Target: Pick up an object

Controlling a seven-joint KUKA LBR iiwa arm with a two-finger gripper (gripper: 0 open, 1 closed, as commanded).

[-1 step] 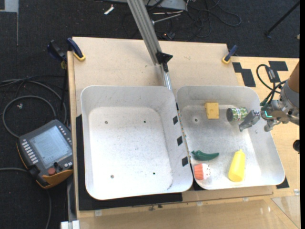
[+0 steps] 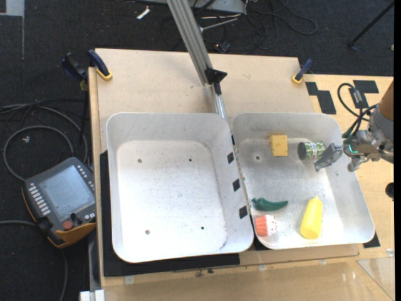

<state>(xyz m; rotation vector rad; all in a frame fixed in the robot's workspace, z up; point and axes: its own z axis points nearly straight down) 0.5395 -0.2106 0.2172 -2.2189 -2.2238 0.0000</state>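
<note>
My hand [image 2: 343,155] hovers at the right bin's [image 2: 351,231] 2 o'clock edge, apparently open and empty. Risk: clipping the green can [image 2: 311,149] sends it rolling.

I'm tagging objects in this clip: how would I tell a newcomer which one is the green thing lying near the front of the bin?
Start at the right-hand white bin, which holds all the objects. Near its front left corner, a slim curved dark green pepper lies flat, just above the red-and-white item. It is the one dark green, long and thin piece; the yellow object beside it is fatter.
</note>
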